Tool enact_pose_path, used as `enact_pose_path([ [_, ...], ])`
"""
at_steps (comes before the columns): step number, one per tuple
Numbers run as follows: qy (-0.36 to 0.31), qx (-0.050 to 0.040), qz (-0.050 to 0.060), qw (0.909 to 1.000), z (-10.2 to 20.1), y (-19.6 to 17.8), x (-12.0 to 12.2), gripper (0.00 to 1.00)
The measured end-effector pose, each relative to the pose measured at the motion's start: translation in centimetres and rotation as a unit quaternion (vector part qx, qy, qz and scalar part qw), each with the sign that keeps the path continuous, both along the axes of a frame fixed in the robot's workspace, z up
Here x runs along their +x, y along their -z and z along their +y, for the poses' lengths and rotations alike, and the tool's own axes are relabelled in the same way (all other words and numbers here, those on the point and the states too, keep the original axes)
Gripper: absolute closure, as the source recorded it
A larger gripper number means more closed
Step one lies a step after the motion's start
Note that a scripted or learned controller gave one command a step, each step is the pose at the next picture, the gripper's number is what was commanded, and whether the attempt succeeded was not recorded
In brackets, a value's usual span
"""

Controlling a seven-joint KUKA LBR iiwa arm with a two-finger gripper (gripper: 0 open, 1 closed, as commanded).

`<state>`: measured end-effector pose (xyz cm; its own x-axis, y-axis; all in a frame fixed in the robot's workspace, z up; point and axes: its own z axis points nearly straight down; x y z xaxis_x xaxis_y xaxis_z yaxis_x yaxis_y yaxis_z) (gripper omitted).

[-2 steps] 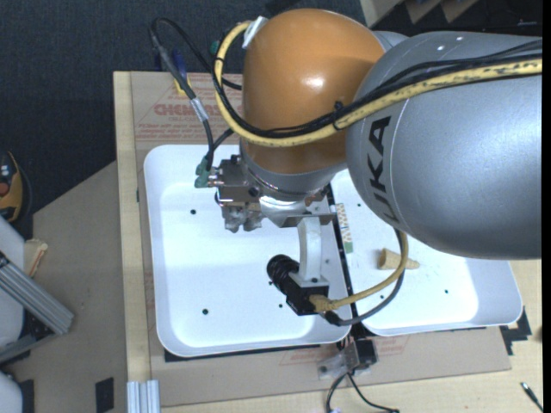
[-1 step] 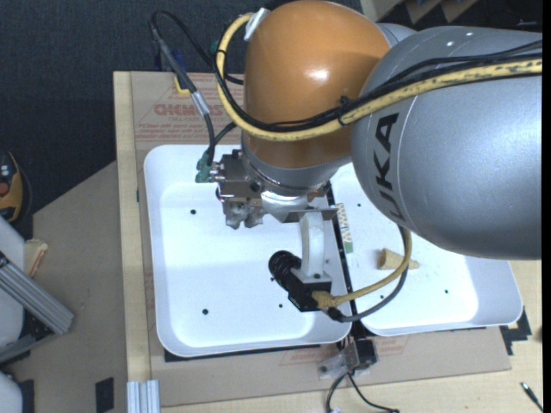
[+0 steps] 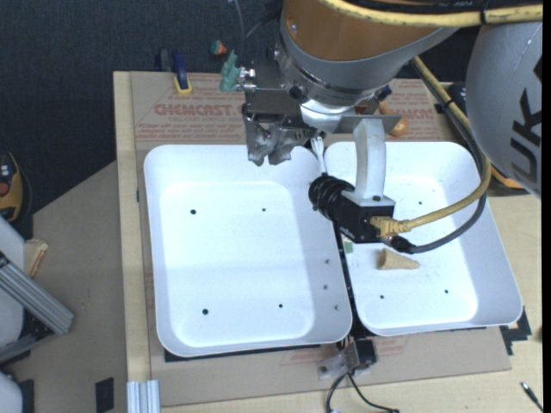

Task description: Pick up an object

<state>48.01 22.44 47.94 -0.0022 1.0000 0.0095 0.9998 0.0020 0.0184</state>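
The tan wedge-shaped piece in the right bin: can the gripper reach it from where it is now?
Probably yes. The tan wedge-shaped piece lies uncovered; the gripper hangs over the left bin.

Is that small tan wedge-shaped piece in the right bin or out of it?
In. The small tan wedge-shaped piece lies on the floor of the right white bin, near the bin's left side, just below the yellow cable plug.

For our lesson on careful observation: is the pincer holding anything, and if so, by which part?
Nothing shows between the fingers of the pincer, which hangs over the far edge of the left bin. A tan piece lies apart in the right bin.
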Motion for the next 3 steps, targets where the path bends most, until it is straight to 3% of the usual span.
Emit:
enact_pose_path([
  [1,0.002,-0.0073,0.015,0.9999,0.0,11.4,-0.2,1.0],
  [2,0.002,-0.0069,0.014,0.9999,0.0,19.1,0.3,1.0],
  [3,0.002,-0.0044,0.01,0.9999,0.0,17.6,0.4,1.0],
])
